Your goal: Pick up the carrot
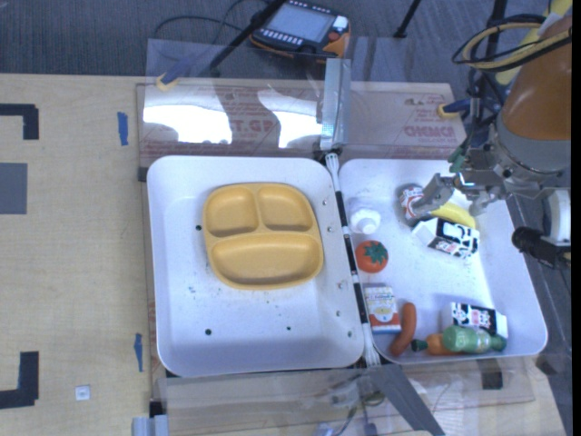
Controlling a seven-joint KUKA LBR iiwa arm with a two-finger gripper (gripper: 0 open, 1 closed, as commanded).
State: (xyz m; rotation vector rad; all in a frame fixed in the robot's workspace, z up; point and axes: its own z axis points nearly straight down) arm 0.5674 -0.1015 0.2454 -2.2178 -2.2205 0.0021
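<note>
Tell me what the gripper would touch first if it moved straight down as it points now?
Probably the yellow banana lying just under the gripper, not the carrot at the bin's near edge; depth is unclear.

You're looking down on a pale wooden bench (64,243) marked with black corner brackets (23,121) and bits of blue tape (123,127) on the left of the frame. Along the top runs grey carpeted floor (91,16), crossed by black tripod legs (418,3) and cables. A handheld control pendant (300,27) lies top centre. Bright overhead light glares off a clear plastic sheet (227,121) above the bins.
</note>
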